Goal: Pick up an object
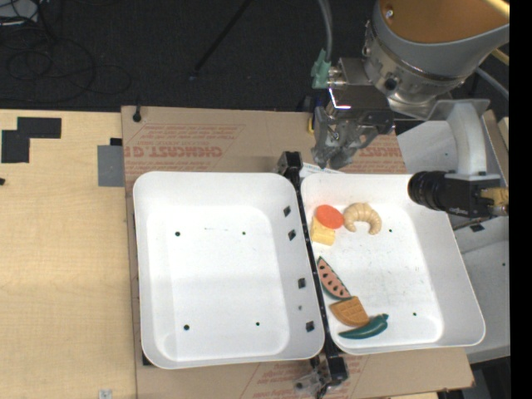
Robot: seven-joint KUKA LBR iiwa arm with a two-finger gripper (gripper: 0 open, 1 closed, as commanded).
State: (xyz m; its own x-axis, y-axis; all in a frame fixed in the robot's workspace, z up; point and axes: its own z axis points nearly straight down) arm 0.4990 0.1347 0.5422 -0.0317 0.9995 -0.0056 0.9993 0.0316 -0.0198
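My gripper point(335, 158) hangs above the far left corner of the right bin point(432, 264), with nothing seen between its fingers. In that bin, near its left wall, lie a red-orange round piece point(328, 216) on a yellow block point(322, 234), and a tan croissant point(363, 217) just right of them. Nearer the front are a watermelon slice point(332, 279), a brown wedge point(350, 312) and a dark green pepper point(365, 328). The gripper is apart from all of them, behind the red piece.
The left bin point(216, 264) sits beside the right one, joined by a black clip strip point(301, 248). Both rest on a cardboard sheet point(216, 144). A black cylinder point(445, 193) juts over the right bin's far right edge.
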